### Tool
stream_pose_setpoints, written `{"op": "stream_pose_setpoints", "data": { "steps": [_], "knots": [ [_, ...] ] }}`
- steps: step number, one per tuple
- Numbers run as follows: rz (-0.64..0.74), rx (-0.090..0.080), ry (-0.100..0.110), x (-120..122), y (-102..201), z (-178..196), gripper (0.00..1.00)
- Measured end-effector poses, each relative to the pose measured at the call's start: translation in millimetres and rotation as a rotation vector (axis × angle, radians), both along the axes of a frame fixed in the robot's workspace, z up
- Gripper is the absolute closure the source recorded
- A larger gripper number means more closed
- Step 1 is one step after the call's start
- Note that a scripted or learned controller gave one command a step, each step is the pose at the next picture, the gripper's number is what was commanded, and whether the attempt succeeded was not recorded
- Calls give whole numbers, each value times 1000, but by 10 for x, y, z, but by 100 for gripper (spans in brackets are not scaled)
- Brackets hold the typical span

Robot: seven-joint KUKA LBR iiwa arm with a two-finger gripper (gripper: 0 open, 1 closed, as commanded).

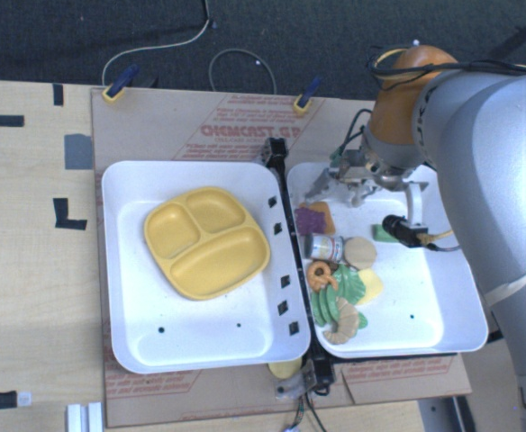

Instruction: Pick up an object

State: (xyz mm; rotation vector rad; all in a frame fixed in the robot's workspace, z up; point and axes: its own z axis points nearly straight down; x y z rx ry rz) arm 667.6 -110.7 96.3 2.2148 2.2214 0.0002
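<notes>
Small toy items (337, 273) are heaped along the left side of the right bin (443, 327), beside the divider, while the yellow sectioned plate (207, 239) lies alone in the left bin (123, 331). The gripper (358, 183) hangs over the right bin's far end; whether its jaws are open cannot be told. The items are judged light and partly soft, and the stiff little can (324, 247) is best taken across its round sides.

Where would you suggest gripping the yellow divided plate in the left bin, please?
Probably the yellow divided plate by its raised outer rim, coming from above at the corner nearest the right bin, where the arm enters. It lies flat and wide in the left bin, so fingers likely cannot span it.
</notes>
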Motion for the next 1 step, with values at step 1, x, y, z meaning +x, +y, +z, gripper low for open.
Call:
{"op": "stream_pose_setpoints", "data": {
  "steps": [1],
  "knots": [
    [-3,1,0,-225,115,-105,0]
  ]
}}
